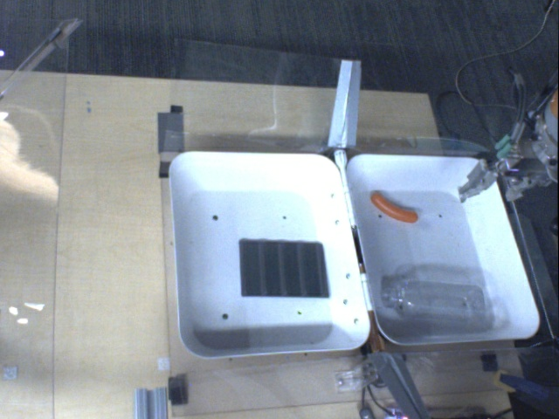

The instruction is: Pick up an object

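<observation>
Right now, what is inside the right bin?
The right bin holds an orange sausage-shaped object near its back and a clear plastic bottle lying on its side near the front. The tool sits at the back right rim.

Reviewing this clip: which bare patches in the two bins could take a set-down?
Left white bin: bare floor rings the dark ribbed rectangular mat. Right white bin: free strip between the orange sausage-shaped piece and the clear plastic bottle. Crowded: its far right corner, at the gripper.
</observation>
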Robot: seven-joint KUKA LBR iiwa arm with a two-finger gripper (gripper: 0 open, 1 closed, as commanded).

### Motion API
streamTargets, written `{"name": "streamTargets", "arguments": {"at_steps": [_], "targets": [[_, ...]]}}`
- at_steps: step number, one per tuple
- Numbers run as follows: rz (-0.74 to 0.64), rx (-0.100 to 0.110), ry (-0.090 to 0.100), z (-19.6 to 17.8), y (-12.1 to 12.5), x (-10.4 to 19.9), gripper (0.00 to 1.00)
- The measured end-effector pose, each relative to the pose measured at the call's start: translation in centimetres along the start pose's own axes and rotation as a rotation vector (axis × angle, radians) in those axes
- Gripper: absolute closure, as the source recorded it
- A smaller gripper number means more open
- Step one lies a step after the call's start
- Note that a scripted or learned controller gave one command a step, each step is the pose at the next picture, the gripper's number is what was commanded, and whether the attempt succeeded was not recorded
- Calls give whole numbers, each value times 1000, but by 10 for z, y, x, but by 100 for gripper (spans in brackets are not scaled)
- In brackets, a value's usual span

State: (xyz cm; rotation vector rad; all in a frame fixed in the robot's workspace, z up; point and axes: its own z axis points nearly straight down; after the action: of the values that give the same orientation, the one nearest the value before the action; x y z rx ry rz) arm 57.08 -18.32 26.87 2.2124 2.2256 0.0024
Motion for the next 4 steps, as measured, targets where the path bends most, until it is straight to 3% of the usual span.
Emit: {"name": "streamTargets", "arguments": {"at_steps": [1, 2, 3, 4], "targets": [[-74, 2, 2, 157, 51, 47, 0], [-127, -6, 1, 181, 71, 83, 0], [-130, -14, 0, 167, 74, 84, 100], [-284, -4, 0, 178, -3, 78, 100]]}}
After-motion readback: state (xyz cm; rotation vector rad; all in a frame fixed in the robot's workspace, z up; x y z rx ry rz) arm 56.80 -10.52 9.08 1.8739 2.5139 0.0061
